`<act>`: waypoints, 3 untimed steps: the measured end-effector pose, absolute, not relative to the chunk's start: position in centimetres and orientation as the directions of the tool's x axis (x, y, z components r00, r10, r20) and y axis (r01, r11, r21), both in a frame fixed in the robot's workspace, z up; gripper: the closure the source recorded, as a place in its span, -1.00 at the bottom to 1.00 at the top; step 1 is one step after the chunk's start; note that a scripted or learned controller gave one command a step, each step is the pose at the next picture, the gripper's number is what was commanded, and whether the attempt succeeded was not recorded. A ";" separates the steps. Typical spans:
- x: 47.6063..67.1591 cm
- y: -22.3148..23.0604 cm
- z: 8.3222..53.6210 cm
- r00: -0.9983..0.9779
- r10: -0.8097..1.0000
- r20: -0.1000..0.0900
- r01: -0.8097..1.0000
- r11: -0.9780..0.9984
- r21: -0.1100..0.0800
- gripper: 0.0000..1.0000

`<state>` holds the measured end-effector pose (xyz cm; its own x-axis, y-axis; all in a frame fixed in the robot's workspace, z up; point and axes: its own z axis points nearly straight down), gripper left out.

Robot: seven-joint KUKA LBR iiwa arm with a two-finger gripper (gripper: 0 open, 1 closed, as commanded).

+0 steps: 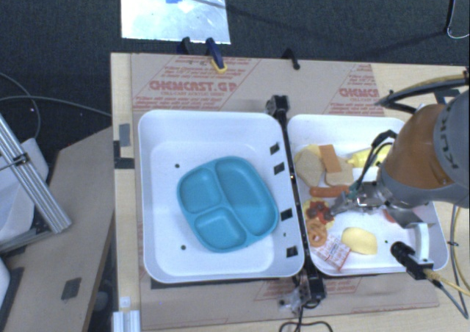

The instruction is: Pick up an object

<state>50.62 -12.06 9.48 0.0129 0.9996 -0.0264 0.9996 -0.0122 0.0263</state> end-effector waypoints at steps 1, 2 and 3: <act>50.8 -11.9 9.5 0.015 0.999 -0.029 0.999 -0.014 0.030 -1.00; 51.0 -4.5 19.0 -0.011 1.000 0.002 1.000 0.011 0.011 -1.00; 50.6 1.9 18.4 -0.011 1.000 0.003 1.000 0.011 0.001 -1.00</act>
<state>50.56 1.86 18.41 -0.0111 0.9999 0.0027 0.9999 0.0111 0.0012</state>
